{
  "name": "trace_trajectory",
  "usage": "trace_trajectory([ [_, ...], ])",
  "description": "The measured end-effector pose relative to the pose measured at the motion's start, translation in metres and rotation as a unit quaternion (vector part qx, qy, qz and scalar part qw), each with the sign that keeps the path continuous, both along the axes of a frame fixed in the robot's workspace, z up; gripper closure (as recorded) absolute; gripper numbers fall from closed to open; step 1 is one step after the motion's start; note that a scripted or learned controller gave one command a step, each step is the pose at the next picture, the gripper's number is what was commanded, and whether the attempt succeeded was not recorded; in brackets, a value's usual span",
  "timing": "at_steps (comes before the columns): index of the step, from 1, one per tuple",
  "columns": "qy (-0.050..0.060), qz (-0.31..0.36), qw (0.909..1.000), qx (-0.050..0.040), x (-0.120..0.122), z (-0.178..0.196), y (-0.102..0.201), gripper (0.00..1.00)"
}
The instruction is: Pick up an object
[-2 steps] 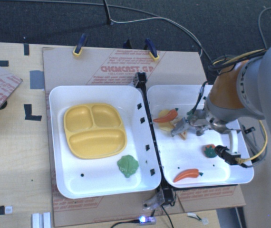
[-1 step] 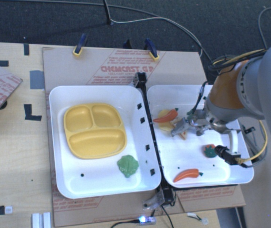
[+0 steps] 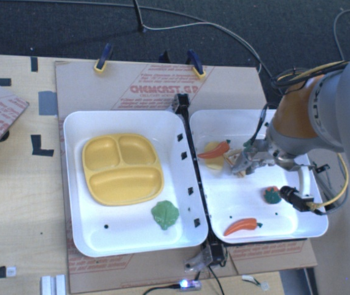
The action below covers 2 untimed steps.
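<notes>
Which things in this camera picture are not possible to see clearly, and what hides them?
- Gripper: its tips are small and blurred among the toys, so whether anything is held cannot be judged.
- Yellow item in the right bin: partly covered by the orange pepper and the gripper; its kind is unclear.
- Small red and green toy: too small to identify.
- Right bin's far right rim: covered by the arm.

Divided tray (image 3: 123, 169) and lettuce toy (image 3: 164, 214) in left bin (image 3: 73, 165); two pepper toys (image 3: 214, 152) in right bin (image 3: 248, 118).
</notes>
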<state>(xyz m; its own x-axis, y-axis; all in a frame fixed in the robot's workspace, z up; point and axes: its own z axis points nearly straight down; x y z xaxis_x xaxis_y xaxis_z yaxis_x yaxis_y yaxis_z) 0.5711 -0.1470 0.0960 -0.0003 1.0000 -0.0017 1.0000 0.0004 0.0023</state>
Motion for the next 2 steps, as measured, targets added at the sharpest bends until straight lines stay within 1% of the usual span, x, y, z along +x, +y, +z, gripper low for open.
trace_trajectory([
  [1,0.000,0.000,1.0000,0.0001,0.000,-0.001,0.000,0.00],
  [2,0.000,0.000,1.0000,0.0002,0.000,0.009,0.000,1.00],
])
